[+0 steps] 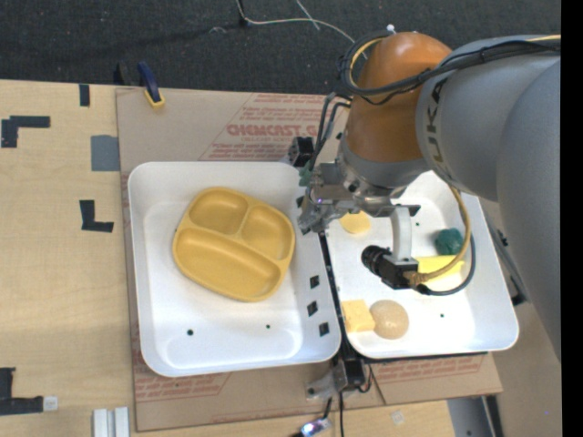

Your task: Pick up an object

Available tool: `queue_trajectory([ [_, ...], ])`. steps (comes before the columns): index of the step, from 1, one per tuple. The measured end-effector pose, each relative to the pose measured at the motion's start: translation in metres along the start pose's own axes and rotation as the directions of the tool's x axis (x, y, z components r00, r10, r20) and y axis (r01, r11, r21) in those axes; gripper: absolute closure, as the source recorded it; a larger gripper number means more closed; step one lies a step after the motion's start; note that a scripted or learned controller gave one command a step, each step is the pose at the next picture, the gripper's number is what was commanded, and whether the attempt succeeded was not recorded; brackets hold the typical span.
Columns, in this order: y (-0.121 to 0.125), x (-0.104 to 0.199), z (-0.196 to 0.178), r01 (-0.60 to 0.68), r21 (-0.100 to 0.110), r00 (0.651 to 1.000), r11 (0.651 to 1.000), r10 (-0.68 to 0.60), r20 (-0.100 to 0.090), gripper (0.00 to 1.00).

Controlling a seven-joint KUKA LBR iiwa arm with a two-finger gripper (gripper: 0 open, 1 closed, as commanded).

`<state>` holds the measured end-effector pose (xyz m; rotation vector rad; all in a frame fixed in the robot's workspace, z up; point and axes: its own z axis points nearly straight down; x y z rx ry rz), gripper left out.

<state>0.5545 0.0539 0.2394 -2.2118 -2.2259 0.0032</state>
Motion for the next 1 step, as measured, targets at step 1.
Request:
queue_trajectory([
  [1, -0.0190, 0.0450, 0.0081, 0.000, 0.000, 1.000, 1.000, 0.000, 0.000, 1.00],
])
